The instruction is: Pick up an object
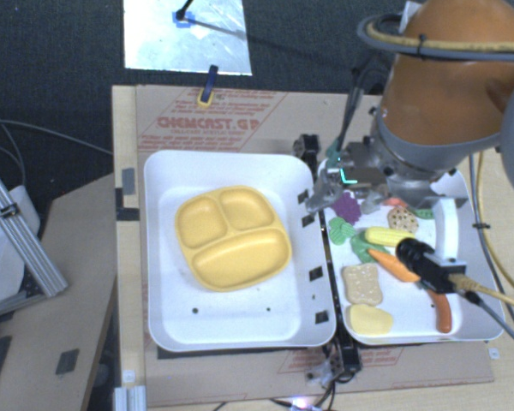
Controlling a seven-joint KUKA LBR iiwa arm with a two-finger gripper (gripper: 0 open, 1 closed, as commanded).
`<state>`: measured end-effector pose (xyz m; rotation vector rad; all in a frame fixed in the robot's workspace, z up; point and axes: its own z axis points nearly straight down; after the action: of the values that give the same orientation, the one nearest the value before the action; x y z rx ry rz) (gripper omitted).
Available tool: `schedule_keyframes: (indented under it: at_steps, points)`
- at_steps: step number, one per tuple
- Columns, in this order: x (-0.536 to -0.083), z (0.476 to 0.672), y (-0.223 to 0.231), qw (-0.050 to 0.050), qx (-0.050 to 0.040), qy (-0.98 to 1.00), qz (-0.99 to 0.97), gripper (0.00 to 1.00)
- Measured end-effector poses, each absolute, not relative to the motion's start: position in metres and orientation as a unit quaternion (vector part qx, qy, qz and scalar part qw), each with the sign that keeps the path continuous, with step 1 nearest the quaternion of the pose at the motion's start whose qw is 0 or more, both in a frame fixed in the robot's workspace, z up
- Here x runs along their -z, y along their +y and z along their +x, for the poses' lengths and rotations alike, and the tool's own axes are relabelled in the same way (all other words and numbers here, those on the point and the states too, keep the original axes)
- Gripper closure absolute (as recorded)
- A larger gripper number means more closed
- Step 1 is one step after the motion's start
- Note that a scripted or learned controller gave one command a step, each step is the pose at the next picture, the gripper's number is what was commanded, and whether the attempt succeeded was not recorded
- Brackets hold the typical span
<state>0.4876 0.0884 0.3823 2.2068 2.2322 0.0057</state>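
Pale yellow toy slice (371, 319) below claw (347, 192); purple plastic grapes (348, 207) right beneath, grip unclear; leftward white bin (167, 319) holds yellow divided plate (233, 236).

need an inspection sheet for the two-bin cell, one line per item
Surface: cardboard sheet on the bench, bearing the left bin and right bin side by side.
Job's things: in the right bin, crowded together: purple grapes, green piece, yellow corn, carrot, toast slice, pale yellow piece, cookie, red sausage.
Clutter: yellow divided plate in the left bin; blue-and-yellow tool on the cardboard behind the bins.
Grippers: pincer just above the grapes; whether it holds anything is unclear.
Cables: yellow hose looped over the arm; thin cables at left.
Surroundings: dark carpet, shiny sheet, aluminium frame.
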Motion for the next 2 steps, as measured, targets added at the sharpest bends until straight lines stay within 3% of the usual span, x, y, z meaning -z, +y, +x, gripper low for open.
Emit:
schedule_keyframes:
  at_steps: [1, 2]
  points:
    - [-0.3935, 0.4884, 0.0885, 0.002, -0.0032, 0.713, 0.701, 1.00]
    - [-0.3929, 0.4883, 0.0886, 0.002, -0.0026, 0.713, 0.701, 0.00]
